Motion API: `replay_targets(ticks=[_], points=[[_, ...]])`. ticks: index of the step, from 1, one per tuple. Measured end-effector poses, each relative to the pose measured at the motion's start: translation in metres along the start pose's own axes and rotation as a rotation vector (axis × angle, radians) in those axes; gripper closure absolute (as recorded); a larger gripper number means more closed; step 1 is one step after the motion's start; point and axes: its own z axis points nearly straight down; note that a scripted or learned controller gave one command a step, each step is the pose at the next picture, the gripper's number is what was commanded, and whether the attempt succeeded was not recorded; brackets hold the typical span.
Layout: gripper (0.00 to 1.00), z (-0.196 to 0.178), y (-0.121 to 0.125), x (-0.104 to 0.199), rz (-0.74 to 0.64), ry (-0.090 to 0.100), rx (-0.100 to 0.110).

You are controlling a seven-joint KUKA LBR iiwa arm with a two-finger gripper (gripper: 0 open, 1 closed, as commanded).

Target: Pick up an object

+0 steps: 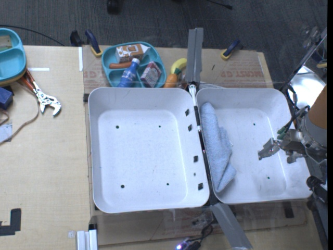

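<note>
While the hand (269, 149) hangs low over the right bin (250, 95), reaching in from the bin's right edge, I cannot tell whether it is apart or together; the metal parts at its tip blur into one grey shape, and nothing shows in its grip.

Well to the hand's left, across bare bin floor, lies the cloth (216, 150), the one thing in this bin to pick up. It is a pale grey-blue towel, bunched into a long strip that runs along the bin's left wall, next to the divider between the two bins, with its lower end folded into a thicker wad.

By its look it is light and soft, so weight should not be a problem, but it will sag and drape once lifted and will not keep its shape. Flat, thin layers would likely slip out of a pinch. The better place to take hold seems to be the raised ridge of folds near the middle or the thick lower wad, where there is bulk to close on. The wall just beyond the cloth leaves little room on that side, so I would come down from above.
</note>
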Motion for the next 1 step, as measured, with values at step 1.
replay_targets(ticks=[1], points=[[0.0, 0.0692, 0.0465, 0.0735, 0.094, -0.001, 0.001]])
